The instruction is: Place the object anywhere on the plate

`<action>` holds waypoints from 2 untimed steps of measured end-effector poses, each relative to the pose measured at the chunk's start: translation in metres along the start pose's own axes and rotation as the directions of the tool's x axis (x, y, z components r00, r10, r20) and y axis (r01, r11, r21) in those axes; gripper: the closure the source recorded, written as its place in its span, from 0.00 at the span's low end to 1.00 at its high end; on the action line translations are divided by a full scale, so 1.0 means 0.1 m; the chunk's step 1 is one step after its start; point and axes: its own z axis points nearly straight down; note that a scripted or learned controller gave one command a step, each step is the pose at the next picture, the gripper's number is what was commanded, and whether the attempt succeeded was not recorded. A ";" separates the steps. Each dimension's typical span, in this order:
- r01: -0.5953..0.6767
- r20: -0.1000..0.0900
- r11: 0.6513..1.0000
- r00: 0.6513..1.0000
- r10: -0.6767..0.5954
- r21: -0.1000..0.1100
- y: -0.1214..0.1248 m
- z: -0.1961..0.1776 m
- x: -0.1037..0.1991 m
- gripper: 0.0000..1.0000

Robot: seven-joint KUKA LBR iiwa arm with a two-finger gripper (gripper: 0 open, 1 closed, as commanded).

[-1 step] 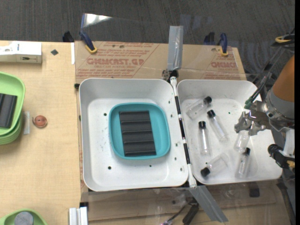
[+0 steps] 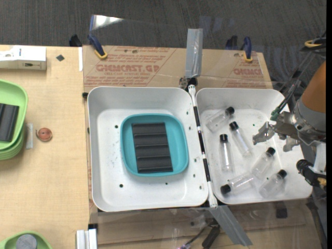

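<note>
Light, slick, round vials (image 2: 225, 152) are best pinched mid-body, across the tube; the gripper (image 2: 265, 131) is seen open, nothing held.

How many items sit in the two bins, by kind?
Clear vials with black caps: 6
Teal plate: 1
Black ridged block on the plate: 1
Total: 8
</note>
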 end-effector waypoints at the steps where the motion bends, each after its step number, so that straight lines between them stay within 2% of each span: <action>1: -0.047 0.000 0.999 0.999 0.047 0.000 0.27 -0.51 -0.21 0.00; 2: -0.116 0.000 0.993 0.993 0.116 0.001 0.69 -1.32 -0.45 0.00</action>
